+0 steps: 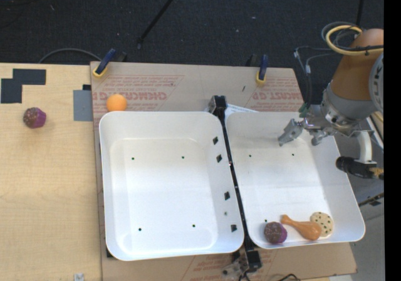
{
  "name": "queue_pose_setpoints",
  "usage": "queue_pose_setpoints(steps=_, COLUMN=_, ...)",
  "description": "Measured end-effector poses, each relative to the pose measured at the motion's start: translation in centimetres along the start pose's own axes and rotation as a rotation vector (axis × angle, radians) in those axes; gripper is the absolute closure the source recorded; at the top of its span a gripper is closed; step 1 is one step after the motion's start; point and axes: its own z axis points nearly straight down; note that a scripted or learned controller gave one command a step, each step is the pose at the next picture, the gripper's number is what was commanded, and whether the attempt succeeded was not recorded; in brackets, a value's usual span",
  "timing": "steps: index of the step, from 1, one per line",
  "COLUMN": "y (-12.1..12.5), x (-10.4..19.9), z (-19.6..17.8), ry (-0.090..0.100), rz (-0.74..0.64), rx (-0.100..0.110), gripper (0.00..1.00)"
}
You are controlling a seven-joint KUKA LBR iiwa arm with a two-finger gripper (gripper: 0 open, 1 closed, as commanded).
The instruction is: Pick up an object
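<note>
- Your candidates sit bunched in the near right corner of the right bin (pixel 351 208): a purple ball (pixel 274 232), an orange drumstick-shaped toy (pixel 301 226) and a pale speckled disc (pixel 321 224).
- The toy lies with its long axis running left-far to right-near, slim end toward the ball, fat end touching the disc; the ball is just beside that slim end.
- The gripper (pixel 303 132) hovers over the far part of the same bin, well apart from the cluster, so everything you want lies straight toward the near edge from it.
- Its two fingers are spread apart with nothing between them.
- Judging by that, a grasp across the toy's narrow neck asks you to turn the fingers crosswise to its axis.
- Outside the bins, an orange ball (pixel 116 102) and another purple ball (pixel 34 117) rest on the bench at far left.
</note>
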Motion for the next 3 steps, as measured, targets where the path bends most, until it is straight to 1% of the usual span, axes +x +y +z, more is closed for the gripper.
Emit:
queue_pose_setpoints(steps=1, y=-0.7, x=-0.4, z=6.0, ry=0.0, rz=0.0, rx=0.001, gripper=0.0)
queue_pose_setpoints(steps=2, y=-0.6, x=-0.4, z=4.7, ry=-0.001, rz=0.001, rx=-0.004, gripper=1.0)
queue_pose_setpoints(steps=3, y=-0.4, x=-0.1, z=-1.6, ry=-0.002, rz=0.001, rx=-0.009, gripper=1.0)
